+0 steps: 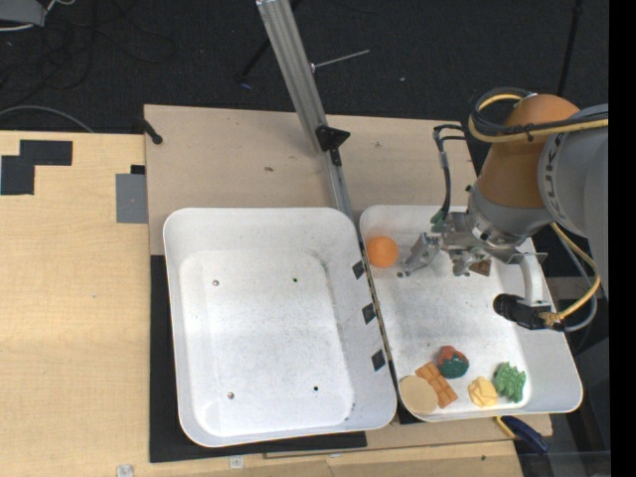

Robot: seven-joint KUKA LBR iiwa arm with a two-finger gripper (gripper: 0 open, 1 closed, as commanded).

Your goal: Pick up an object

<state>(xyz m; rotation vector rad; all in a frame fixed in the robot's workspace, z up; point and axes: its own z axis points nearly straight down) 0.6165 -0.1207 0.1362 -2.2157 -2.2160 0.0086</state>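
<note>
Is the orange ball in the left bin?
No, the orange ball lies in the right bin, near its top left corner.

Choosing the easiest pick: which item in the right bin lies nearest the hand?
The orange ball, alone by the divider just left of the hand. The other items cluster at the bin's near edge.

From where I stand, nothing here can be read: no words, labels, brand marks, numbers or signs. The two white bins point(263, 326) carry only small dark specks, the wooden bench point(70, 266) has plain dark patches without lettering, and the arm's point(532, 162) orange and grey casing shows no legible marking.
</note>
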